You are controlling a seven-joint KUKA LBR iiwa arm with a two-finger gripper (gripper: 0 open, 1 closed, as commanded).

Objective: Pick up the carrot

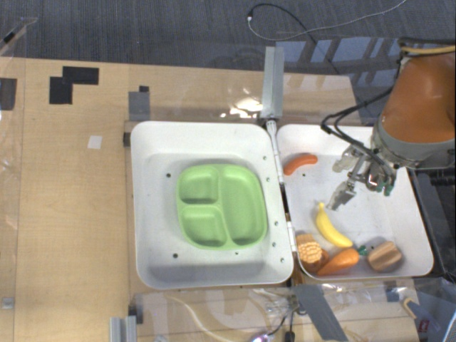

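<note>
The carrot (340, 261), orange with a small green top, lies along the front wall of the right bin (420, 223). It is wedged between a yellow-brown corn piece (309, 249) and a brown bun-like item (385, 256). My gripper (345, 180) hangs over the middle of the right bin, up and slightly right of the carrot, above the top end of the banana (332, 228). Its fingers are spread apart with nothing between them.
An orange-red sausage (300, 163) lies at the back left of the right bin. The left bin (153, 248) holds a green divided plate (221, 205). A metal post (273, 84) stands behind the wall between the bins.
</note>
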